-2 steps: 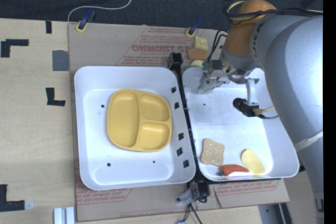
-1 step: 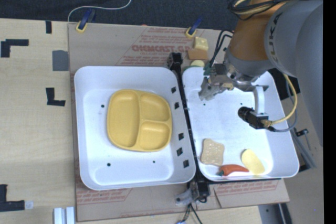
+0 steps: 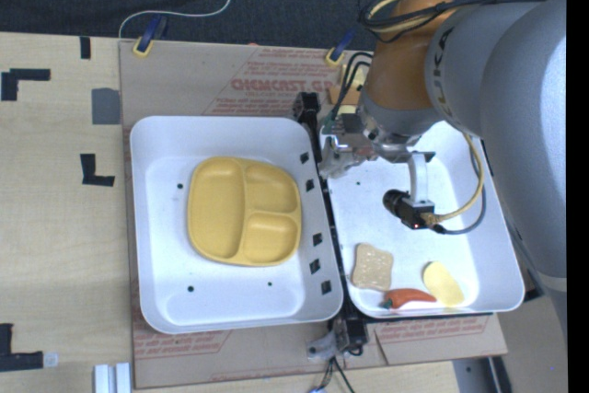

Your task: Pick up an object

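The grey arm (image 3: pixel 497 87) leans in over the worktop (image 3: pixel 55 225) from the right, its bulk covering much of the right bin (image 3: pixel 460 166). Its tool (image 3: pixel 342 150) sits low at that bin's far left corner, close against the wall it shares with the left bin (image 3: pixel 147 225). From where I stand I cannot tell whether the tool is wide or narrow, and I can make out nothing carried in it.

My reading is that the pick is not yet made and the arm is in the reaching step, with no object secured. The left bin holds one large thing, a yellow divided plate (image 3: pixel 244 209), lying flat in the middle with three compartments. It looks smooth and broad, awkward for a small tool except at its rim.

The likelier targets lie in the right bin, clustered at its near edge and well apart from the tool. The tan slice of toast (image 3: pixel 373 267) is flat and roughly square. Just to its right lies a pale yellow piece (image 3: pixel 444 283), rounded and thicker. Between and slightly nearer than those two lies a small red pepper (image 3: pixel 408 297), thin and tapered, close to the bin's wall.

The next move, I judge, calls for bringing the tool towards the near edge, centring it over one of these and coming down cleanly, clear of the wall.
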Available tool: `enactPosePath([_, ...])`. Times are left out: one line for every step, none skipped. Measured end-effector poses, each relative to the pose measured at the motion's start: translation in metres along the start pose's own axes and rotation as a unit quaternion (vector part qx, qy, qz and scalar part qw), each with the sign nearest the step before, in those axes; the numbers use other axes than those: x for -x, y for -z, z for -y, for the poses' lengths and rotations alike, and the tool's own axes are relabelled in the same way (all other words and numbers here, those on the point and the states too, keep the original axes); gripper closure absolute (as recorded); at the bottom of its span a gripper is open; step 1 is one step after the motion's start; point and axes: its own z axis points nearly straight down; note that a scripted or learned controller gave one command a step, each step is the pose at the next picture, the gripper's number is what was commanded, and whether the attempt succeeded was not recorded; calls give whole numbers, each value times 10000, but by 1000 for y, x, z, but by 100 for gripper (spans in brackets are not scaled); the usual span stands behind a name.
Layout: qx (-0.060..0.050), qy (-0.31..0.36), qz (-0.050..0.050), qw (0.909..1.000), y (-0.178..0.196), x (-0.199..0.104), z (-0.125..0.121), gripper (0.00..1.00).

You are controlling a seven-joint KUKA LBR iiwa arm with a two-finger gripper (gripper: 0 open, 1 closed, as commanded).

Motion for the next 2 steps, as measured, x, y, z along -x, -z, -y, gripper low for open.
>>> enactPosePath([6, -61, 29, 10000, 26, 78, 35, 100])
enactPosePath([2, -29, 13, 10000, 25, 73, 34, 0])
